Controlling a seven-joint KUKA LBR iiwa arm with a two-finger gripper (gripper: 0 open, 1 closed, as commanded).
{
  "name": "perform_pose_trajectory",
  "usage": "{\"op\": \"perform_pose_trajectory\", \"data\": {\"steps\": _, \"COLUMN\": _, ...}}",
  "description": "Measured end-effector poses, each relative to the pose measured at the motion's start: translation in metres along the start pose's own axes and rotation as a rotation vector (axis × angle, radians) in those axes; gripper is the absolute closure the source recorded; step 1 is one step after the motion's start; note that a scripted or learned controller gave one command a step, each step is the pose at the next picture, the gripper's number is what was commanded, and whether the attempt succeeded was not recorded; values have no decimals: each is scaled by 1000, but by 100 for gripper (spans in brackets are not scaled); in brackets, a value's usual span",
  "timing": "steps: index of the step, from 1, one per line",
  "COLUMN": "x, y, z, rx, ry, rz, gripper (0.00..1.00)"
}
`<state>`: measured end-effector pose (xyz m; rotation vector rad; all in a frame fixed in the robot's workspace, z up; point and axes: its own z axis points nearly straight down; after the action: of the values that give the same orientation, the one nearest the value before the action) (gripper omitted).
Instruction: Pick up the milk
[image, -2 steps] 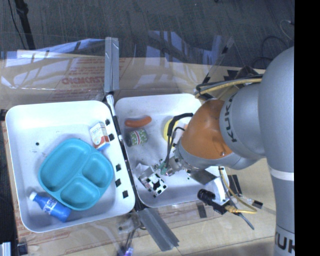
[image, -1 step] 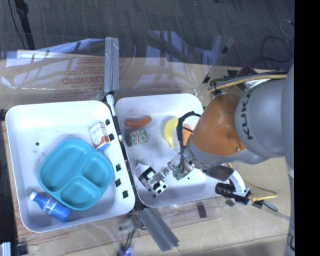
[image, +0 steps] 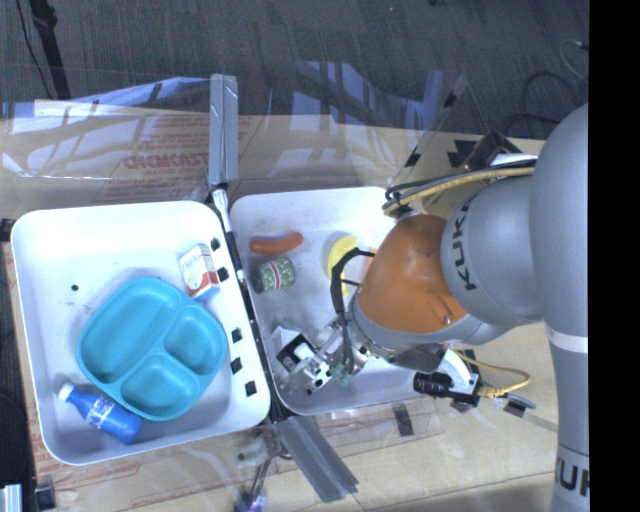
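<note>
The milk (image: 197, 268) is a small white and red carton in the left bin (image: 60, 240). It stands by that bin's right wall, touching the upper right rim of a blue divided tray (image: 150, 347). My gripper (image: 306, 366) is low in the right bin (image: 300, 215), near its front left corner, across the dividing wall from the milk and somewhat nearer the camera. I see nothing held in it. The arm's orange band and grey wrist hide much of the right bin's right half.
A blue bottle (image: 100, 412) lies in the left bin's front corner below the tray. In the right bin lie a sausage (image: 275, 243), a green can (image: 273, 274) and a yellow object (image: 341, 255), partly behind the arm. Cables (image: 480, 385) trail under the wrist.
</note>
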<state>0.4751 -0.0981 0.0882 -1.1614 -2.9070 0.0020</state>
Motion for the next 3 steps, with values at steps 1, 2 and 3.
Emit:
{"op": "perform_pose_trajectory", "data": {"steps": 1, "x": -9, "y": 9, "z": -40, "rx": -2, "ry": -4, "rz": 49, "gripper": 0}}
{"op": "perform_pose_trajectory", "data": {"steps": 2, "x": -9, "y": 9, "z": -47, "rx": 1, "ry": 0, "rz": 45, "gripper": 100}}
{"op": "perform_pose_trajectory", "data": {"steps": 3, "x": -39, "y": 58, "z": -101, "rx": -1, "ry": -4, "rz": 164, "gripper": 100}}
